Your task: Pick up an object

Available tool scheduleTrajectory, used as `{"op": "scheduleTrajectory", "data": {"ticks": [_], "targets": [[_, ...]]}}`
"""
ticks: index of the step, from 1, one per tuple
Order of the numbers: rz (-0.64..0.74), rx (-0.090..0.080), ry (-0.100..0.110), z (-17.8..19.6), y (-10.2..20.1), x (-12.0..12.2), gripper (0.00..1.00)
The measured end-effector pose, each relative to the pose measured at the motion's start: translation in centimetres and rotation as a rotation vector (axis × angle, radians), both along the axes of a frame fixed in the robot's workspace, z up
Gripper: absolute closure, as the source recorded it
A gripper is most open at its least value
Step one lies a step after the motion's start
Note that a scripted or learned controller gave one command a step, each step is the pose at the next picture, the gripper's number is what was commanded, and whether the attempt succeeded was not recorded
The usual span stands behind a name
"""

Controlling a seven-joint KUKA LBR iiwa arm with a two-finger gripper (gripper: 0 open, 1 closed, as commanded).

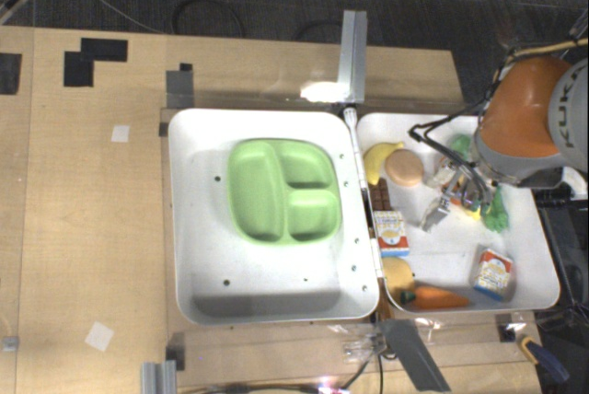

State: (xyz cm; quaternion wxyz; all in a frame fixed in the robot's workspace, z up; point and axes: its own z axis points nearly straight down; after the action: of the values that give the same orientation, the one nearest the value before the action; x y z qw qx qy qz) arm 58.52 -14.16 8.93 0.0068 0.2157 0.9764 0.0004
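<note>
Over the right shallow white plastic bin [543,240], my two-finger metal gripper [440,210] hangs low near the bin's middle, silvery and angular below the grey wrist with its glossy orange band [517,116]. Whether my fingers stand wide or narrow, I cannot tell; the tips blur against the white floor. Nothing visibly sits between them.

Just beside the gripper, toward the divider: small white carton with red and blue print [392,232], boxy, lying flat. Above it, a round tan lid-like disc [404,168], smooth, touching a yellow curved banana-shaped piece [377,159]. A dark brown bar [375,196] lies along the bin's left wall.

Behind the gripper, partly under my wrist: crinkled green leafy plastic item [495,210], with a second green scrap [459,146] higher up.

Near the front wall: orange tapered carrot [440,297], matte, touching a rounded yellow lemon-like fruit [397,273]. Well to the right, a second small printed carton [492,273], tilted.

Left white bin [193,199], glossy with rounded corners, holds a pale green sectioned plastic tray [281,190], three compartments, soft edges.

Both bins rest on a light wooden bench [83,226].
</note>
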Motion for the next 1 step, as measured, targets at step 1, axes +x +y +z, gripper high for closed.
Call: {"op": "scheduleTrajectory", "data": {"ticks": [1], "targets": [[0.117, -0.002, 0.001, -0.07, -1.45, 3.01, 0.00]]}}
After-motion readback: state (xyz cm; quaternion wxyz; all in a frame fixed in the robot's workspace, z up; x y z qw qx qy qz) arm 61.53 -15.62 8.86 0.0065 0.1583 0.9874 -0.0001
